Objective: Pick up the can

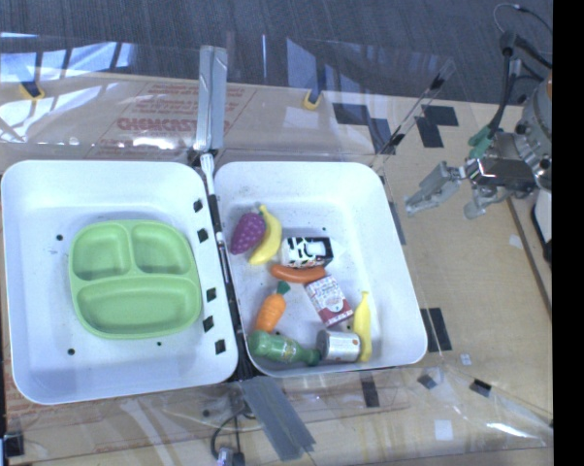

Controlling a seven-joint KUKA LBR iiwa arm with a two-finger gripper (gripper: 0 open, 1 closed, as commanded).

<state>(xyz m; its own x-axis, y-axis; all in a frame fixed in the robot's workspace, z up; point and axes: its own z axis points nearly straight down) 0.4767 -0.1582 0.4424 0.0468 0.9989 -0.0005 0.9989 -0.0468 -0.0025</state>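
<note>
- The gripper (450, 194) hangs over the bare bench, well to the right of the right-hand shallow white bin (394, 260) and level with its upper part; its two grey fingers (428, 190) are spread apart with nothing between them.
- The small silver metal can (341, 347) lies on its side in the right-hand bin, near the bin's front wall and well apart from the gripper.
- Just right of the can, a small yellow banana (364, 324) stands on end, touching or nearly touching it.
- Just left of the can lies a dark green plastic bottle (281, 349), stretched along the bin's front wall.
- Above the can, a red and white rectangular packet (329, 301) lies flat.
- Left of that packet and above the bottle, an orange toy carrot with a green top (271, 309) lies tilted.
- Further from the can, toward the middle of the bin, an orange-red sausage-shaped toy (299, 273) lies crosswise, with a black and white toy (307, 250) just behind it.
- At the bin's upper left, far from the can, a purple bunch of grapes (248, 231) sits beside a second yellow banana (269, 239), the two touching.
- In the left-hand white bin (30, 260), well apart from the can, rests a light green plastic plate with three compartments (134, 278).
</note>
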